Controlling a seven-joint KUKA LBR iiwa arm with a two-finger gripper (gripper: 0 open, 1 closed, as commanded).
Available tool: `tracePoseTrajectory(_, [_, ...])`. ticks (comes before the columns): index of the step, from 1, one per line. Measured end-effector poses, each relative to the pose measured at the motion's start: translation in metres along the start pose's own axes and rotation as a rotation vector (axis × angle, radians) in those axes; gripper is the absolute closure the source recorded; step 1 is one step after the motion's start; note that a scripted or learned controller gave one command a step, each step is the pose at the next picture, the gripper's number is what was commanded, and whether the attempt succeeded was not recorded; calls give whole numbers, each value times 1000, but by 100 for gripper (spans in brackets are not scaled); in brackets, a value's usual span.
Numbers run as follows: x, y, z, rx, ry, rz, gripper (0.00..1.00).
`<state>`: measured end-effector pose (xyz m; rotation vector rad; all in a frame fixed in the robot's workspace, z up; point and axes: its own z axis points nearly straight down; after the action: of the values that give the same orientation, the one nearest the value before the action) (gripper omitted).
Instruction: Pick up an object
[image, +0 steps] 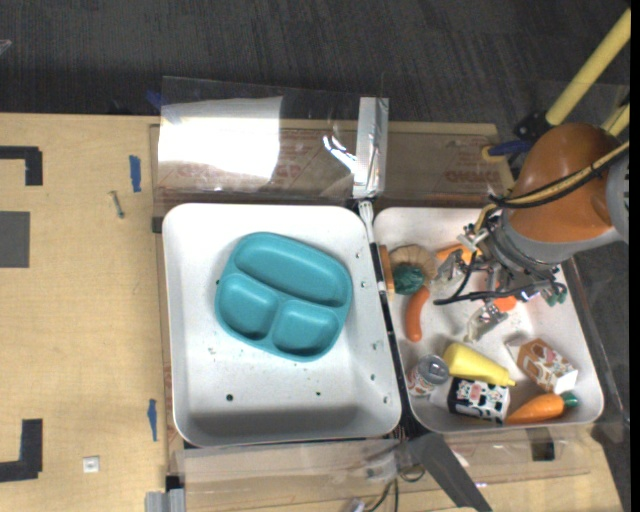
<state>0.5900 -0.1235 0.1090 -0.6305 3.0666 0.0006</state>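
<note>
While I am reaching in from the right, my claw (487, 312) is hanging low over the right bin (590, 385), and I cannot tell how wide it is standing or whether it has hold of anything. Under and around it 6 things are lying: an orange sausage-shaped toy (414, 312), a green lump (407, 277), a yellow wedge (478, 364), a black-and-white carton (478, 398), a carrot (541, 407) and a small brown packet (545, 364). The left bin (190, 330) is carrying a teal divided tray (284, 294). Both bins are sitting on a tan wooden counter (70, 330) marked with black tape corners, with dark floor (300, 40) running beyond and clear plastic sheeting (225, 150) glaring behind the bins.
</note>
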Motion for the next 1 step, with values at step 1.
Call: tracePoseTrajectory(1, [5, 38, 19, 2, 1, 176, 0])
